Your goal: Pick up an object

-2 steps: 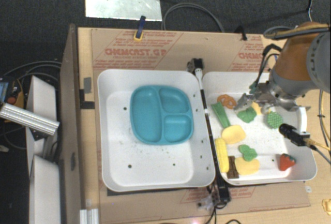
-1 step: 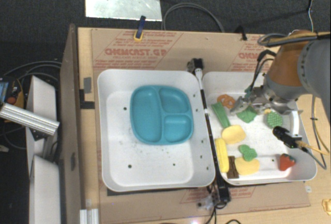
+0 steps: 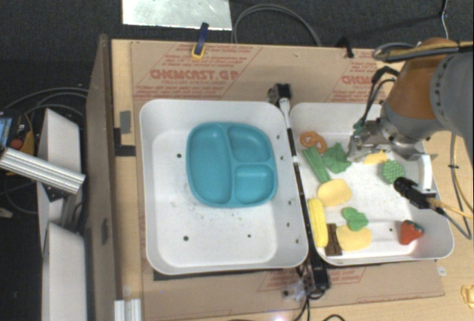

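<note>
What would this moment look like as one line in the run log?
end effector: low in right bin, near green toy | blue plate: left bin | pickup: not seen

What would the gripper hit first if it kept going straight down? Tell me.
Probably the green toy just below the gripper, or the white floor of the right bin beside it. The small yellow piece lies close too; the slanted view leaves depth unclear.

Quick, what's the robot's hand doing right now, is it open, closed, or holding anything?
Hand: low in the right bin, beside the green toy; whether it is open, closed or holding anything cannot be told.
</note>
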{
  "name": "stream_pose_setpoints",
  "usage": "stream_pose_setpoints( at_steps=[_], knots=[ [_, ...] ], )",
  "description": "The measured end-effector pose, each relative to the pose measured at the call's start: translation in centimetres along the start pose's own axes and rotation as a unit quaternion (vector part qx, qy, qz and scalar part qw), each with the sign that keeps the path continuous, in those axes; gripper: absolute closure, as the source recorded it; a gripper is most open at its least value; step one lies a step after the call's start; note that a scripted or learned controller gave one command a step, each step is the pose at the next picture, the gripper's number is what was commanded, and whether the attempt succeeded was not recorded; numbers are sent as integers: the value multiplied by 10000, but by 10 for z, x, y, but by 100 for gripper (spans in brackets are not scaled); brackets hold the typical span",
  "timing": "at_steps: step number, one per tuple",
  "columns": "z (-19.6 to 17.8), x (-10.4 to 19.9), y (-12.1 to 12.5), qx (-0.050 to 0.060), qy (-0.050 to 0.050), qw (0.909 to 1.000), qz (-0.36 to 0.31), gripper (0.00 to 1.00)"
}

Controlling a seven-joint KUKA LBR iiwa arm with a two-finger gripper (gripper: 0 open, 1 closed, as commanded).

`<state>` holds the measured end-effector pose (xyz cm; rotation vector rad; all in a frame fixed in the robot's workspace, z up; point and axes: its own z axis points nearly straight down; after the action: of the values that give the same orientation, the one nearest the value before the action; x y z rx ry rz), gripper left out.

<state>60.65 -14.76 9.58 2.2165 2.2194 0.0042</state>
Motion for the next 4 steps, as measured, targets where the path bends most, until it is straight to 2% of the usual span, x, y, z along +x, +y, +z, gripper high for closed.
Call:
stream_pose_setpoints(
  at_steps=[1, 2, 3, 4],
  knots=[
    [-86, -37, -67, 0, -12, 10000, 26, 100],
    [-81, -33, -65, 17, 6, 10000, 1, 0],
    [12, 55, -23, 37, 33, 10000, -56, 0],
    [10, 46, 7, 1, 6, 10000, -21, 0]
  ],
)
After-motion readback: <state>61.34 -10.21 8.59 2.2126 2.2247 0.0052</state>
